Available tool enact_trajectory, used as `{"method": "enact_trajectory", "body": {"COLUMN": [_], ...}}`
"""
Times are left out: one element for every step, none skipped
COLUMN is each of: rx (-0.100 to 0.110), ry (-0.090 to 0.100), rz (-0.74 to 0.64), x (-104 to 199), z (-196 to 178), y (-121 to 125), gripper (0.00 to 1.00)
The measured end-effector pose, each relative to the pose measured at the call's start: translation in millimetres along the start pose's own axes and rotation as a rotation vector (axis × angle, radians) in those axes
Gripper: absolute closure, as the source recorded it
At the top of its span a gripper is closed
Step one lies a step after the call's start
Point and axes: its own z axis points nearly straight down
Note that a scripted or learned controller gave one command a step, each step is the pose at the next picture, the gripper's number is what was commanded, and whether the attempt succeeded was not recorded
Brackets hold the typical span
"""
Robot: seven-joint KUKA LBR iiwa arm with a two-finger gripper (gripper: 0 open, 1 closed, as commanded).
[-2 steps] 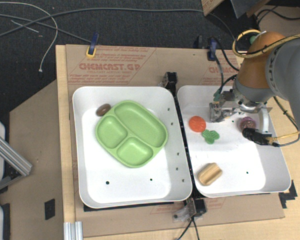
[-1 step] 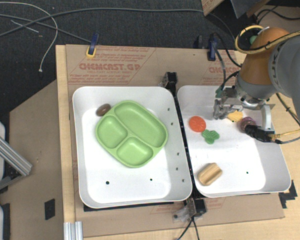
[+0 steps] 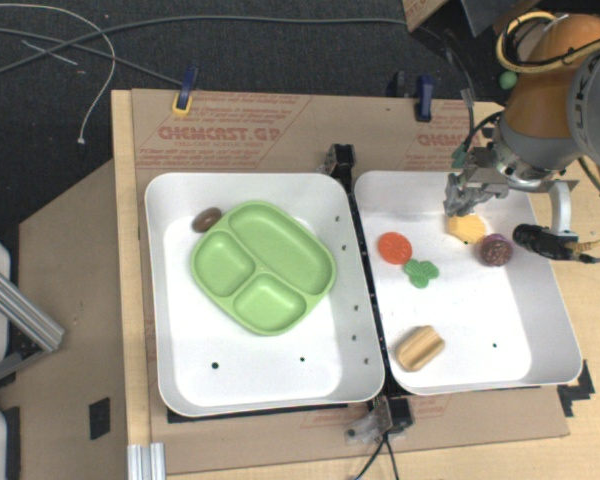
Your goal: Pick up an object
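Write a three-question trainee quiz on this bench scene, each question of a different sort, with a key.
1. True or false: the green three-compartment plastic tray lies in the right white bin.
2. Multiple choice: the gripper is just above which item? A. tan bread-roll toy B. yellow wedge-shaped piece C. small brown oval object
3. Fill in: directly beside the small green leafy toy, up and left of it, lies the round ____ disc.

Key: 1 false, it lies in the left white bin. 2 B. 3 orange.
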Motion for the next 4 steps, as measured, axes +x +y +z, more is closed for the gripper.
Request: {"method": "enact_trajectory", "body": {"rx": [0.001, 0.011, 0.01, 0.012], "ry": [0.0, 0.005, 0.005, 0.005], "rz": [-0.001, -0.004, -0.006, -0.006], "x": [0, 50, 101, 158], "z": [-55, -46, -48, -43], "y": [2, -16, -20, -34], "gripper": [1.0, 1.0, 1.0, 1.0]}}
